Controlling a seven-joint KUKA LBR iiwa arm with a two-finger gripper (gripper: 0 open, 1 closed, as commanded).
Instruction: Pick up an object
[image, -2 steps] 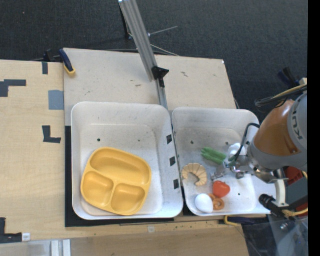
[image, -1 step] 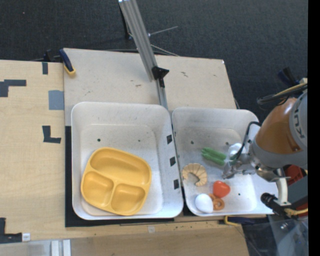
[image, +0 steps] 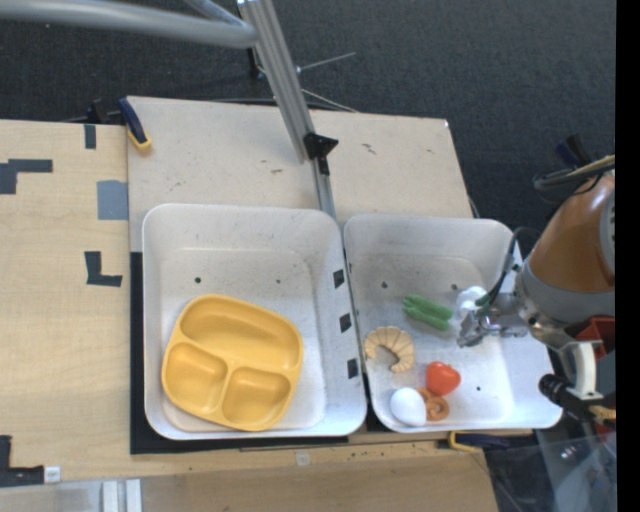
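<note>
While the gripper (image: 470, 328) sits low in the right bin (image: 420, 232) — jaw state I cannot tell — nothing looks lifted: green piece (image: 428, 311) just at its 9 o'clock, croissant (image: 390, 347), red piece (image: 442, 378) and white egg (image: 407, 405) toward 7.

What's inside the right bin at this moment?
The right bin holds a green toy, a croissant, a red toy, a white egg and an orange piece. The end effector covers whatever lies beneath it.
</note>
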